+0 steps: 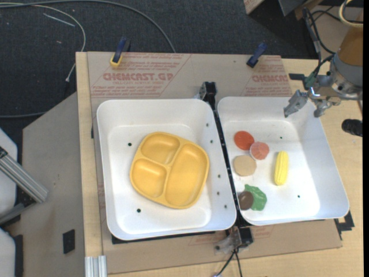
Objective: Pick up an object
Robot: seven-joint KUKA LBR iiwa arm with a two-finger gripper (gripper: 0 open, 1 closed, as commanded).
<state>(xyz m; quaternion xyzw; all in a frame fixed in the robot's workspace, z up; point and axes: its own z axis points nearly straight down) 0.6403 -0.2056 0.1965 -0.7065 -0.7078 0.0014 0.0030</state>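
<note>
Hand hung over the far right corner of the right bin, at the end of the grey arm reaching in from the right. Its two fingers were spread apart, pointing down, with nothing between them.

No object had been chosen yet, as far as could be judged; all the candidates lay in the right bin, nearer the camera than the hand and a little to its left. Closest to the hand was the corn, well apart from it, lying almost straight below it in the picture. The corn's long axis ran roughly toward and away from the hand, tilted only slightly, so the fingers would probably have needed to close across its narrow width. Further left of the hand sat three flat round pieces: a red disc, a pink disc touching or just beside it, and a tan disc beyond those. Farthest from the hand were a green piece and a brown piece pressed together near the bin's front edge.

A yellow tray lay in the left bin, far across from the hand, on the cardboard-covered tabletop. The corn looked the easiest reach.
</note>
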